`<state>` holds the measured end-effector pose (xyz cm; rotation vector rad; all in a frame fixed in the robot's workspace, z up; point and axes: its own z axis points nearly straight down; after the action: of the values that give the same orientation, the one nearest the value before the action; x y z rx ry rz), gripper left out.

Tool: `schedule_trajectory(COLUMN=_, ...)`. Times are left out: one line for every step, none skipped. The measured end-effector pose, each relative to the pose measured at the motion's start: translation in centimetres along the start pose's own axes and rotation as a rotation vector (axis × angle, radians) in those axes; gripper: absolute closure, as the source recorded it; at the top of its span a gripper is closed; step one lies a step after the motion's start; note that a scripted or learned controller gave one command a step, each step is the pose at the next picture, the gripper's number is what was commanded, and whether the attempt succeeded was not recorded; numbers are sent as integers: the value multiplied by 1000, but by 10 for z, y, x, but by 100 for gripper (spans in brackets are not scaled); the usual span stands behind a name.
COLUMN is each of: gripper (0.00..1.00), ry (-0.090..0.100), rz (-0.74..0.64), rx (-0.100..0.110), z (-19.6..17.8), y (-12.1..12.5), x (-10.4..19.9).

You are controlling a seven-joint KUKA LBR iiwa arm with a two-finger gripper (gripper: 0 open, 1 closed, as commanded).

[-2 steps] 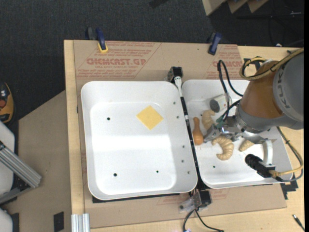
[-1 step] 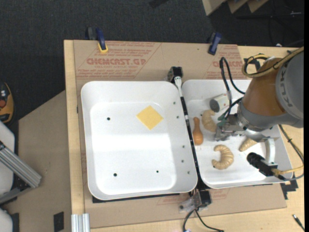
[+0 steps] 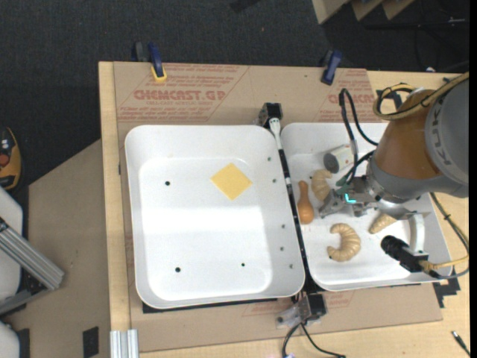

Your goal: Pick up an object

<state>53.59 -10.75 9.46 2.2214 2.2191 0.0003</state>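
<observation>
- The tool (image 3: 344, 200) is low in the right bin (image 3: 320, 274), among the items there; whether it grips anything, I cannot tell.
- Just beside it: a pale roll (image 3: 321, 185), a brown drumstick (image 3: 305, 202), a croissant (image 3: 344, 242).
- A yellow square (image 3: 231, 180) lies alone in the left bin (image 3: 149, 274) — well apart.
- Step in hand, likely: the grasp itself. Next — a straight lift to prove it.
</observation>
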Motion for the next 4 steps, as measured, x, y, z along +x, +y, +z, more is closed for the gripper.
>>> schedule_trajectory(gripper=0, ry=4, rz=1, rx=9, z=1, y=-60, x=-3)
schedule_trajectory(gripper=0, ry=0, rz=-5, rx=-3, z=10, y=-12, x=17)
schedule_trajectory(gripper=0, ry=-2, rz=-4, rx=-7, z=9, y=68, x=5)
schedule_trajectory(gripper=100, ry=-1, rz=-2, rx=-2, z=-1, y=65, x=5)
